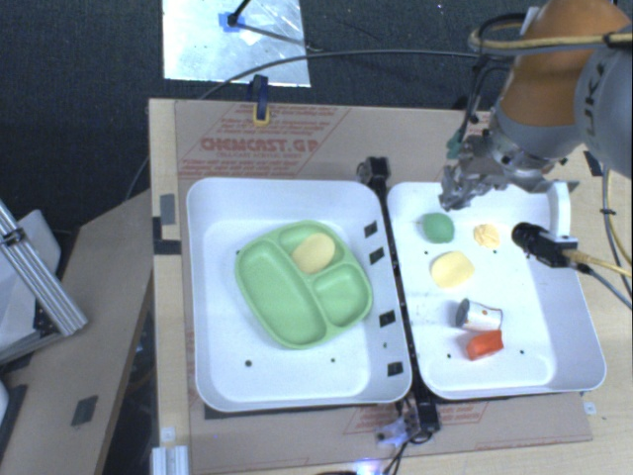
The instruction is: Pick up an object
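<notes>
My gripper (pixel 455 198) hangs over the far left corner of the right bin (pixel 574 344). Just below and left of its tip lies a green round object (pixel 437 228), apart from the gripper. Nearby in the same bin are a small pale orange piece (pixel 486 235), a yellow lump (pixel 451 268), a white and grey cup-like item (pixel 480 316) on its side, and an orange-red piece (pixel 484 344). Nothing shows in the gripper's grasp.
The left bin (pixel 227 364) holds a green divided plate (pixel 287 310) with a yellow object (pixel 315 252) in its top compartment. Black clips (pixel 374 171) join the bins along the middle seam. The arm's orange band (pixel 564 52) rises at the upper right.
</notes>
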Robot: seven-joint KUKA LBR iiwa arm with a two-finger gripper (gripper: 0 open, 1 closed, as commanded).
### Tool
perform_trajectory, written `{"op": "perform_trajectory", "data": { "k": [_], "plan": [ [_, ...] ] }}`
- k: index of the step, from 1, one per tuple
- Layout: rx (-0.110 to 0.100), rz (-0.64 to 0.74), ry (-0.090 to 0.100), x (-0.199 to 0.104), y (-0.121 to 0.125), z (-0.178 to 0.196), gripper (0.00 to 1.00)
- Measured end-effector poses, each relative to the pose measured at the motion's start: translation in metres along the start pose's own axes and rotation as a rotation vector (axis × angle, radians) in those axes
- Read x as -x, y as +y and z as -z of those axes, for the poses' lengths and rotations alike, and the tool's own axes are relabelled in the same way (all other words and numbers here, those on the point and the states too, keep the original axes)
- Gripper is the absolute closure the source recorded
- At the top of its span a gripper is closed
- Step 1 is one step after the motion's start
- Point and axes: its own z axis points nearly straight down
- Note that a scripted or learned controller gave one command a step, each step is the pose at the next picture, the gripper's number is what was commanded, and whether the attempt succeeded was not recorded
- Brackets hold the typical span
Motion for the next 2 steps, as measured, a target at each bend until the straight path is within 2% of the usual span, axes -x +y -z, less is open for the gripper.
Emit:
{"op": "perform_trajectory", "data": {
  "k": [2],
  "plan": [
    [0.001, 0.000, 0.000, -0.108, -0.008, 0.001, 1.00]
  ]
}}
